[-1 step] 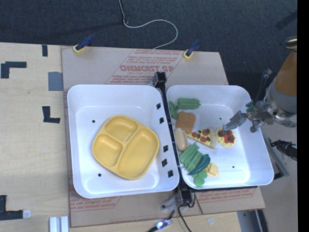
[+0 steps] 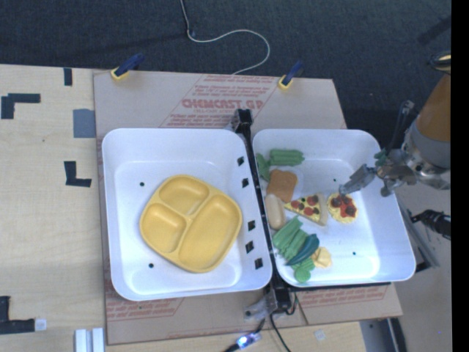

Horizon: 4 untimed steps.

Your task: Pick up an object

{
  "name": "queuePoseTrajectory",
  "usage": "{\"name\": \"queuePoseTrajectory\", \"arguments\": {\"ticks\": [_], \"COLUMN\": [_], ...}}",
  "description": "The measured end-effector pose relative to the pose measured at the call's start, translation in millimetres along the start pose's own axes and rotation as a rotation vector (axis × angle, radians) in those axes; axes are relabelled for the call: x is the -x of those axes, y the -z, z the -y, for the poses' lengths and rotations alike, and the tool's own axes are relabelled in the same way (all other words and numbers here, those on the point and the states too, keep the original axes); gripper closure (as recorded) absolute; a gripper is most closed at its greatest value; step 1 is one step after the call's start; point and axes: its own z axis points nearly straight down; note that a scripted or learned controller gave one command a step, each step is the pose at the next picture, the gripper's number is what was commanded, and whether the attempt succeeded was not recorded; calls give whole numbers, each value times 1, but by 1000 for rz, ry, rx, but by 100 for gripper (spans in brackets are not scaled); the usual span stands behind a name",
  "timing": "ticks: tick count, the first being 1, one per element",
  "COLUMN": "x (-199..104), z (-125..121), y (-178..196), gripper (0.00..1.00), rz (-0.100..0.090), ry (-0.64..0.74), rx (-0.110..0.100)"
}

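The right bin [image 2: 366,149] holds a heap of toy food. A pizza slice [image 2: 306,207] lies at its middle, with a small round tart with red topping [image 2: 342,208] just to the right. A brown bun [image 2: 283,182] and a pale roll [image 2: 275,212] lie along the left wall, under a green vegetable [image 2: 286,156]. Green pods [image 2: 290,237] and a yellow piece [image 2: 322,257] lie toward the front. My gripper [image 2: 353,185] reaches in from the right and hovers just above and right of the tart. Nothing shows in its grasp.
The left bin [image 2: 124,152] holds a yellow divided plate [image 2: 190,222]. A black divider with clips [image 2: 249,189] runs between the bins. A white cable [image 2: 227,35] loops across the cardboard at the back. The right bin's floor is bare along its right side.
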Motion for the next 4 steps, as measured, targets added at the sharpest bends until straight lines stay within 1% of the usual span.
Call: {"name": "queuePoseTrajectory", "arguments": {"ticks": [1,2,3,4], "x": [-11,-9,-8,-8], "z": [0,1,-1,-2], "y": [-53,-97,-125,-113], "gripper": [0,0,0,100], "rz": [-1,-1,3,5], "ry": [1,0,0,0], "rx": [-5,-5,4,8]}}
